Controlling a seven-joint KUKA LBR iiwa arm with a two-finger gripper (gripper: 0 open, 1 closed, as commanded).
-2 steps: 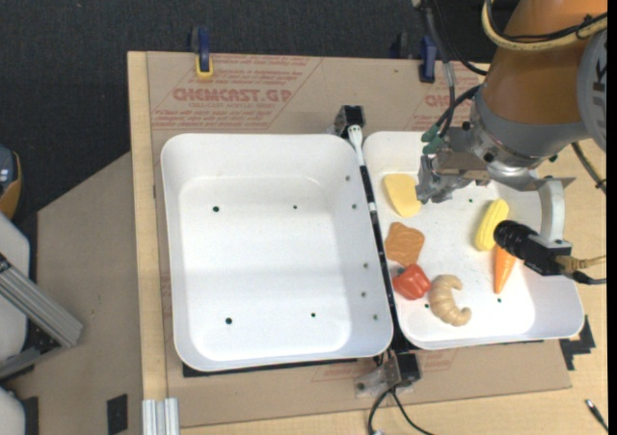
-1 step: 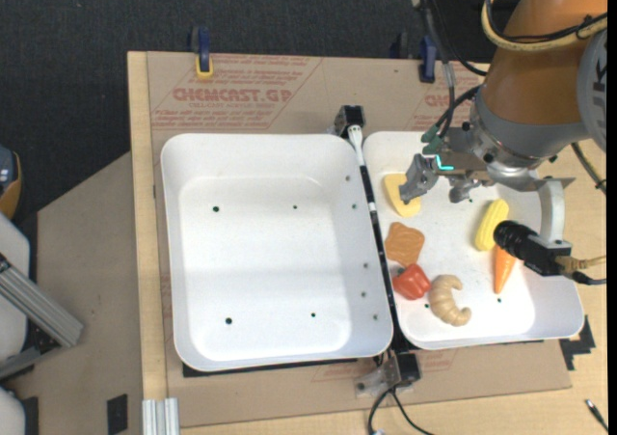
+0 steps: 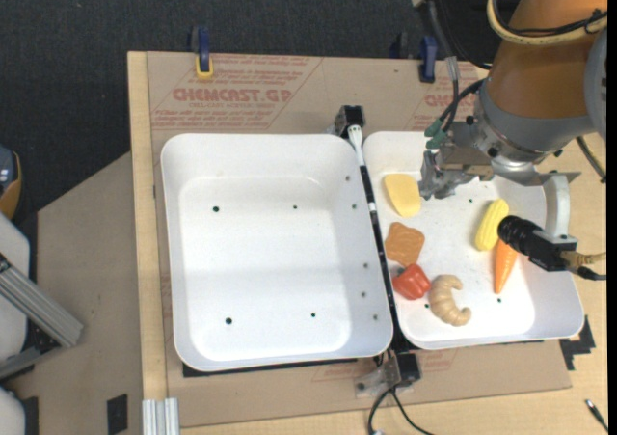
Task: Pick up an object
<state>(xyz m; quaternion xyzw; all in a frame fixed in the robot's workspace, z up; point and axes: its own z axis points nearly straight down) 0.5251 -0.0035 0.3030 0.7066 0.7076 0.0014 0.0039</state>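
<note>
Yellow cheese-like wedge (image 3: 403,195) lies in the right bin (image 3: 554,322), just left of the tool (image 3: 439,182), which hovers low over the bin's far part; whether it is released or clenched I cannot tell. This looks like the approach step: next, descend squarely over one piece. Grey arm (image 3: 540,67) reaches in from the right, wrist pointing down.

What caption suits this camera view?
Gripper above right bin of toy foods, beside a yellow piece.
</note>
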